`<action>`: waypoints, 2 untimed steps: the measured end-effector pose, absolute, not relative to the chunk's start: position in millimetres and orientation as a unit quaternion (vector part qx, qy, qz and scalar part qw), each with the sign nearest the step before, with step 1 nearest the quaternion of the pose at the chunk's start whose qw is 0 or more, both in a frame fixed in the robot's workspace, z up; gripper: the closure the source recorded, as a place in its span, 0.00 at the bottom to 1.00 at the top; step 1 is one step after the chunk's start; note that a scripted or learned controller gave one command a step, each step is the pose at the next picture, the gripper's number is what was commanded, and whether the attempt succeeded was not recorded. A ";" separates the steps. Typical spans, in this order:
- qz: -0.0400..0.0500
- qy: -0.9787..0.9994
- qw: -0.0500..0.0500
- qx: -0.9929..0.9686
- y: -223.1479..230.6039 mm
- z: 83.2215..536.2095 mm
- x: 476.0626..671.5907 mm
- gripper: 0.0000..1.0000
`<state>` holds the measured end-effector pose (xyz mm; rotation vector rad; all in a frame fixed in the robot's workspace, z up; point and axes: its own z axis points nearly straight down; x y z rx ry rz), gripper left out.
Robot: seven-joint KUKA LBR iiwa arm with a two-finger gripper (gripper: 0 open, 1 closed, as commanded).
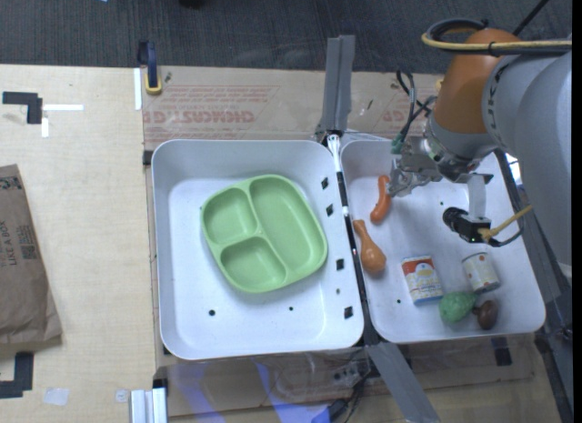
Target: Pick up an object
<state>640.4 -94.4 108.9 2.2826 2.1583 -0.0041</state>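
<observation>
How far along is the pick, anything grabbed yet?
Done: the gripper is down in the right white bin, beside the slim orange carrot-shaped toy. In hand: nothing visibly; whether it grips the carrot can't be told. Left: grasp and lift. The tan drumstick-shaped toy and small white carton lie untouched.

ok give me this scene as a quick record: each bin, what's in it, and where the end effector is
left bin: green divided plate
right bin: orange carrot-shaped piece, tan drumstick-shaped toy, small carton, can, green lump, brown lump
end effector: over the right bin, at the orange carrot-shaped piece's upper end
</observation>
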 end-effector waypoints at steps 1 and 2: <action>0.000 0.661 0.001 0.750 -40.3 192.2 659.1 1.00; -0.001 0.661 0.000 0.750 -40.6 191.7 658.8 0.00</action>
